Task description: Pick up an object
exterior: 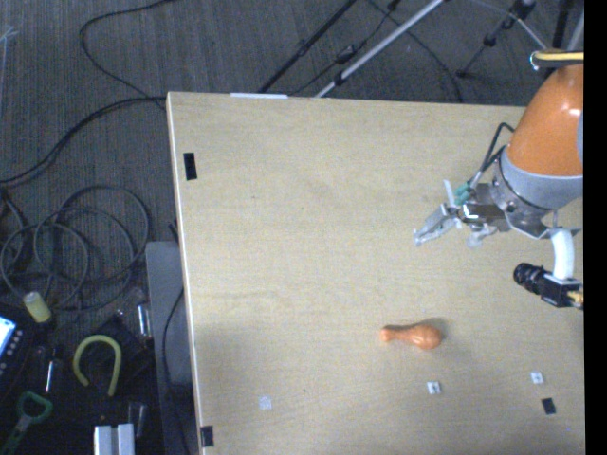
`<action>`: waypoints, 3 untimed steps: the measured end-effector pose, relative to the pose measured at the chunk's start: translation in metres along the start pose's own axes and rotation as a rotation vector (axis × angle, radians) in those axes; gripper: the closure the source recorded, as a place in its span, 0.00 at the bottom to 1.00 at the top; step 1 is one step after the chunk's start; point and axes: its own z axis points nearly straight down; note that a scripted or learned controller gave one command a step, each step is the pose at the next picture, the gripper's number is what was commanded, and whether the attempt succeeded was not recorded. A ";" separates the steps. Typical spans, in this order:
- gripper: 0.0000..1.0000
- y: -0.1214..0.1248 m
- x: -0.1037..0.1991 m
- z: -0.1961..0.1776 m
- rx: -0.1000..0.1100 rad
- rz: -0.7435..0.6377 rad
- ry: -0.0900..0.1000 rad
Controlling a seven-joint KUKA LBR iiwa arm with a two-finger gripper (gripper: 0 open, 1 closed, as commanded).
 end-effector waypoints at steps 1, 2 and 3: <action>0.00 0.057 -0.023 0.126 0.000 -0.055 -0.002; 0.00 0.086 0.031 0.133 -0.001 -0.092 -0.001; 1.00 0.086 0.032 0.124 0.000 -0.093 -0.001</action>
